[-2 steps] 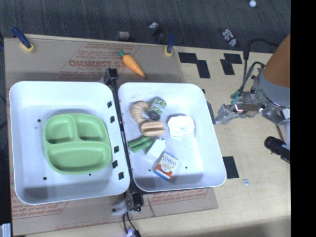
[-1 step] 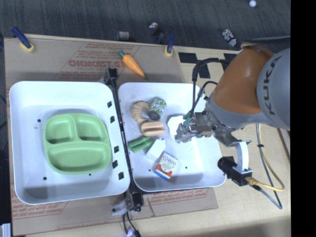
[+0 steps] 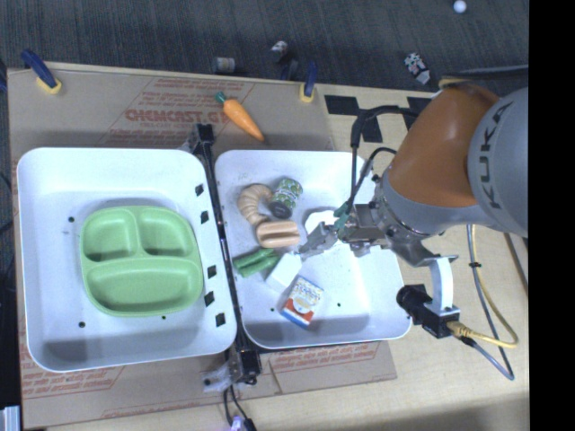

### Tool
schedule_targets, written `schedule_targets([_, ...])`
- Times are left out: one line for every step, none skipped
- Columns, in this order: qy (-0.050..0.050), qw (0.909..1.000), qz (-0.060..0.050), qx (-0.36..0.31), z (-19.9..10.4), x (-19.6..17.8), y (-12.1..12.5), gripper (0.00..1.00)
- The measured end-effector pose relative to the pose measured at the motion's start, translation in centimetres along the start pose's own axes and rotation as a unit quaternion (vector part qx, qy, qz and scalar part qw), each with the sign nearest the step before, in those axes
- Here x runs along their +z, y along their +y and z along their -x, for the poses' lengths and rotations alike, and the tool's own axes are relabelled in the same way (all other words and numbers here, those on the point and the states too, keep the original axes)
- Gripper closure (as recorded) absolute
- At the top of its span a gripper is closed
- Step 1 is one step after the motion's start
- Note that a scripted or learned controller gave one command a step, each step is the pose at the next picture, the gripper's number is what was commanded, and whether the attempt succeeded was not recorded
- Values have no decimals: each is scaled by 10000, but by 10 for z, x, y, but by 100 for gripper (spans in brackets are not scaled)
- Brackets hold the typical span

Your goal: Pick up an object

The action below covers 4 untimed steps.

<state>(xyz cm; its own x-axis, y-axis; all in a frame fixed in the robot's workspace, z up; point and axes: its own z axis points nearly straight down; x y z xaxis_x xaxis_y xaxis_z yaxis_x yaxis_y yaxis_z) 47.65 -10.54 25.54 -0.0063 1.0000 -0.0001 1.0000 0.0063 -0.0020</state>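
I see my metal two-finger gripper point(image 3: 310, 241) spread apart at centre frame, gripping nothing, just right of a tan hot-dog-shaped toy point(image 3: 278, 233). A green pod point(image 3: 256, 261) lies lower left, in the right white bin point(image 3: 377, 329).

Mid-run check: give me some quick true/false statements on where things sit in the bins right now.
1. The green tray lies in the left bin. True.
2. The carrot lies in the right bin. False: it lies on the cardboard behind the bins.
3. The gripper is over the left bin. False: it is over the right bin.
4. The small carton lies near the right bin's front edge. True.
5. The hot dog is on the tray. False: it is in the right bin.
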Motion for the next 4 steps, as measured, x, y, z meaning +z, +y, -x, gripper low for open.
schedule_targets([0,10000,0,0,0,0,0,0])
schedule_targets([0,10000,0,0,0,0,0,0])
schedule_targets([0,10000,0,0,0,0,0,0])
schedule_targets([0,10000,0,0,0,0,0,0])
